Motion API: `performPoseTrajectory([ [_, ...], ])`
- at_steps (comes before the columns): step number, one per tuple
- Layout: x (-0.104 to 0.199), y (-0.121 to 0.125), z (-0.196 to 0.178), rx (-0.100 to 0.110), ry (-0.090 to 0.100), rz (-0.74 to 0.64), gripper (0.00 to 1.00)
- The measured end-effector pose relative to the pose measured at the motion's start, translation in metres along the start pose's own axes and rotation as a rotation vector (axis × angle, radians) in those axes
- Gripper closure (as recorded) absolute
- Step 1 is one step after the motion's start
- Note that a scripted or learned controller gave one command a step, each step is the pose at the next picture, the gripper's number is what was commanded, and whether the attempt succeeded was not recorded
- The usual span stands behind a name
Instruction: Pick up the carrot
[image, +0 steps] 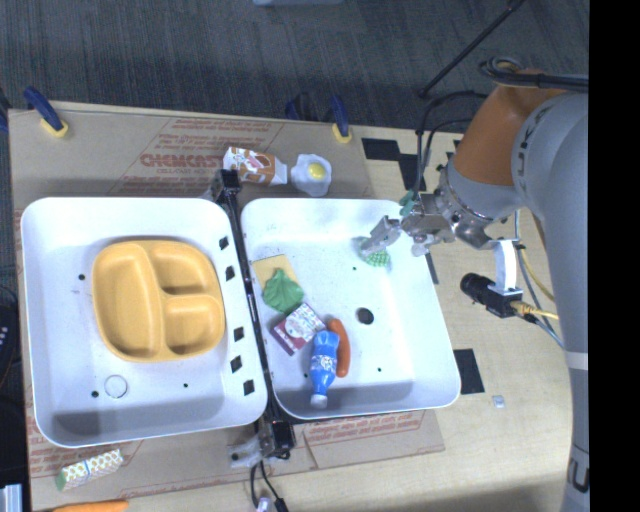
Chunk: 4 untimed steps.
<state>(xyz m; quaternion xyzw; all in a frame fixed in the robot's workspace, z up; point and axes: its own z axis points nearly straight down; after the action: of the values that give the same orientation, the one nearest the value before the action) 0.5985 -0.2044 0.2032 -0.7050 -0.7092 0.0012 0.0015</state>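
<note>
The carrot (342, 346) is a short orange piece lying near the front of the right bin (420, 340), close against the right side of a blue bottle (321, 366). My gripper (383, 238) hangs over the far right part of that bin, well behind and to the right of the carrot. A small green object (378, 259) lies just below the gripper; whether they touch is unclear.
Also in the right bin are a green leafy toy (282, 292), a yellow card (268, 269) and a pink packet (300, 327). The left bin (50, 300) holds a yellow divided tray (160, 298). A brown packet (250, 165) and a yellow-white item (312, 174) sit behind the bins.
</note>
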Motion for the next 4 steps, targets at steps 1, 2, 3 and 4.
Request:
performPoseTrajectory([
  [1,0.075,0.059,0.025,-0.001,0.001,0.270,0.00],
  [2,0.091,0.037,0.108,0.004,0.002,0.649,0.00],
  [3,0.150,0.059,0.010,-0.001,0.002,0.509,0.00],
  [4,0.192,0.059,0.012,0.004,0.001,0.396,0.00],
])
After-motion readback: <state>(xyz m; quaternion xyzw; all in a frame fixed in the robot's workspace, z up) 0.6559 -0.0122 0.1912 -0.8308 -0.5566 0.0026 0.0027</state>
